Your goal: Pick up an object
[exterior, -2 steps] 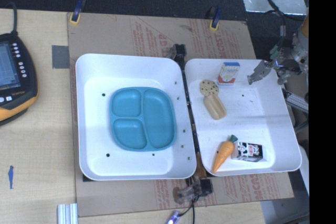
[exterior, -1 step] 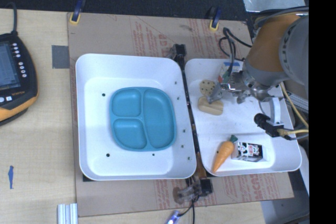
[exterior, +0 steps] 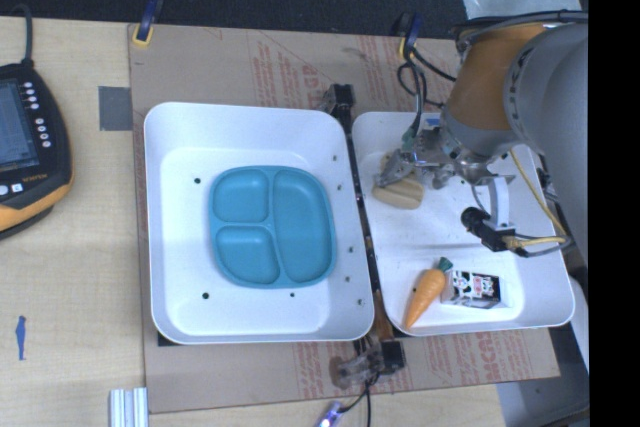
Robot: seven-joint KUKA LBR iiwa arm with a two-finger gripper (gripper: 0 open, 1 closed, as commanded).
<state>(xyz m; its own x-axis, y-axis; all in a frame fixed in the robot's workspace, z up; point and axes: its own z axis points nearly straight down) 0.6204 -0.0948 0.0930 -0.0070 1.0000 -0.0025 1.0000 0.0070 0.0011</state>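
Two white bins sit side by side: the left bin (exterior: 170, 215) holds one blue divided plate (exterior: 271, 224), and the right bin (exterior: 540, 310) holds three objects, a tan wedge-shaped block (exterior: 398, 194), a toy carrot (exterior: 425, 293) and a small black-and-white carton (exterior: 473, 288). The gripper (exterior: 420, 162) hangs just above the block, touching or nearly so; its opening cannot be told.

Right bin (exterior: 540, 310): far corner and part of floor hidden under the arm (exterior: 520, 85).
Gripper (exterior: 420, 165): fingers too cluttered to tell open or closed.
Tan object (exterior: 398, 194): upper edge covered by gripper; identity unclear.
Handheld controller (exterior: 25, 150): cut off at left edge.
Small carton (exterior: 472, 288): printing too small to read.
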